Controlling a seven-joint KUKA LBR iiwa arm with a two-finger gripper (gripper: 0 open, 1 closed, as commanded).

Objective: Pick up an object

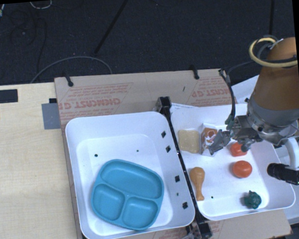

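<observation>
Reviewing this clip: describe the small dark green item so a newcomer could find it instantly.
Look in the right-hand white bin, at its near right corner. The green item sits there alone, below the red tomato and right of the tan drumstick. It is the only dark green, lumpy piece.

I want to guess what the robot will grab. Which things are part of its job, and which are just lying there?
Part of the job:
gripper
right bin
tomato
chicken leg
bread slice
green toy
small red thing by the gripper

Just lying there:
blue divided plate
left bin
cardboard sheet
</observation>
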